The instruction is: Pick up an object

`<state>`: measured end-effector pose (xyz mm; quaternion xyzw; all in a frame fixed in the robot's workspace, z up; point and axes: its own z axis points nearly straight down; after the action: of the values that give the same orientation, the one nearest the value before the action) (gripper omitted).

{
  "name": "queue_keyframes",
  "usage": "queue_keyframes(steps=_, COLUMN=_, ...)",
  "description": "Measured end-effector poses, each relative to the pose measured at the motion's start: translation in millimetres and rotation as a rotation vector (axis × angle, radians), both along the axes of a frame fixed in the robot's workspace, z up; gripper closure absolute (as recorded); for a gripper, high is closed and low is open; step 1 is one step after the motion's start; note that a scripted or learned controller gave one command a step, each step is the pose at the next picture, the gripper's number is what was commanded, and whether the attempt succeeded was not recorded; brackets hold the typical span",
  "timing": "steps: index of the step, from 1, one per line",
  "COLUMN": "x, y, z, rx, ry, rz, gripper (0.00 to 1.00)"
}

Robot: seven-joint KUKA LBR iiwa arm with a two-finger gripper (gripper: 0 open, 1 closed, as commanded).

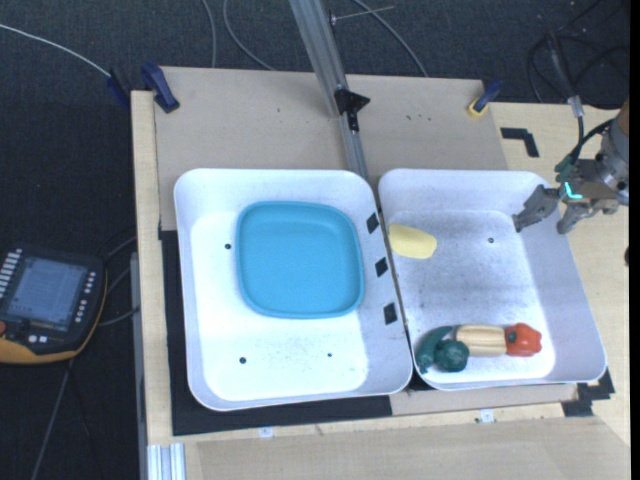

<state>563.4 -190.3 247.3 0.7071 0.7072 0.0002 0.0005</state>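
My gripper (pixel 553 214) hangs over the far right rim of the right bin (pixel 470 180), open, with nothing between its fingers. In that bin a pale yellow lemon-like piece (pixel 412 241) lies by the left wall. Along the near wall lie a dark green vegetable (pixel 442 352), a tan bread-roll shape (pixel 480 340) and a red pepper-like piece (pixel 523 339), touching in a row. A blue square plate (pixel 300 259) sits in the left bin (pixel 205 268).
A metal pole (pixel 322 43) slants up from between the bins at the back. Blue and yellow clamps (pixel 160 88) hold the board's far corners. A handheld pendant (pixel 45 298) lies on the floor at the left.
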Motion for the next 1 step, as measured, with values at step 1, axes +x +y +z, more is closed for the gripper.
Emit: queue_keyframes(steps=1, x=0.0, y=0.0, z=-0.1, rx=0.000, ry=0.000, rz=0.000, gripper=0.00)
